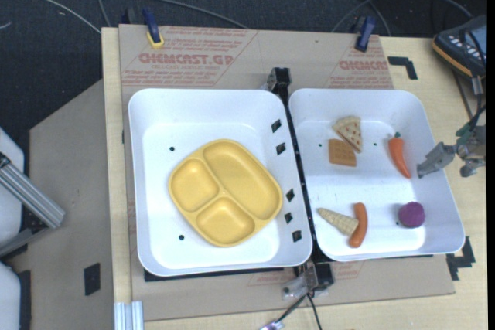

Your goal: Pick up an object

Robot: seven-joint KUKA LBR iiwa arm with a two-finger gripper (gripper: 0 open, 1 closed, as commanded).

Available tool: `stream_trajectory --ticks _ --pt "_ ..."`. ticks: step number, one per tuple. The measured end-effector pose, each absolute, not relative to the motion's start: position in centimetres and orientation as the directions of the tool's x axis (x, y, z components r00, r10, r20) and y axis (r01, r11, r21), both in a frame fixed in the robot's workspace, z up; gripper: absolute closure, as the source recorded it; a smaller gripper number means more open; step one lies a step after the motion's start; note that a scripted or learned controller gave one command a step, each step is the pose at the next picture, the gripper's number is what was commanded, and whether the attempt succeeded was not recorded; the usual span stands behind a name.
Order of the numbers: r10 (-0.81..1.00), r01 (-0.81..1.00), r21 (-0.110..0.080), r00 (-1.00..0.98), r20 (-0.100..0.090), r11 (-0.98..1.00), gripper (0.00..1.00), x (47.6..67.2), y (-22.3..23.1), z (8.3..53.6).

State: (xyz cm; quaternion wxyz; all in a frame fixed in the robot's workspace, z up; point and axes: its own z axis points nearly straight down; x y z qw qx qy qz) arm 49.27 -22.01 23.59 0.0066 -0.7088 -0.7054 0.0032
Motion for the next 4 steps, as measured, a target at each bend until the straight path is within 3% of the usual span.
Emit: stream_trajectory --ticks 1,2,4 --pt "1.0 1.0 -0.001 0.0 0.001 0.0 0.0 49.6 -21.9 24.3" --pt "1.0 1.0 -0.006 0.001 0.004 -0.001 0.0 48.6 -21.6 19.2" --pt "1.0 1.0 -0.005 -0.002 0.008 0.002 0.0 48.3 -21.4 8.3"
